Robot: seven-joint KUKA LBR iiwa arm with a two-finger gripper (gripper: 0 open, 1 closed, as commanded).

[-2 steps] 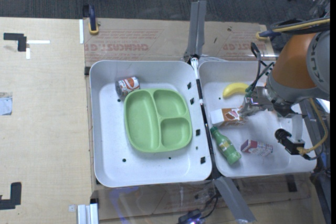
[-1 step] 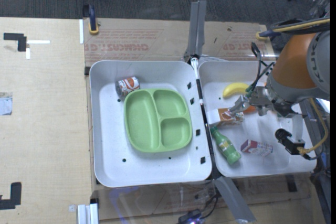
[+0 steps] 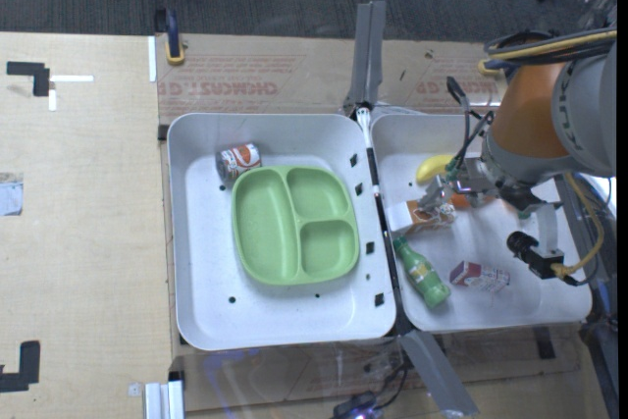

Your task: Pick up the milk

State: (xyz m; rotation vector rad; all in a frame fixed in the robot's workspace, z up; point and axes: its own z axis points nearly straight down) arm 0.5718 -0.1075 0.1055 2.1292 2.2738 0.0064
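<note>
Fingers [image 3: 439, 203]: state cannot tell | milk [image 3: 479, 276]: apart, lower right, right bin [image 3: 510, 314]

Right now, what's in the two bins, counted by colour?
Green: 2, tray, bottle
Yellow: 1, banana
Red and white: 1, milk
Silver and orange: 1, can
Orange and brown: 1, packet, at the gripper
Total: 6

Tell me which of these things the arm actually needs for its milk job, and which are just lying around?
Part of the job:
milk carton
tool

Just lying about:
green bottle
banana
orange packet
can
green divided plate
</note>
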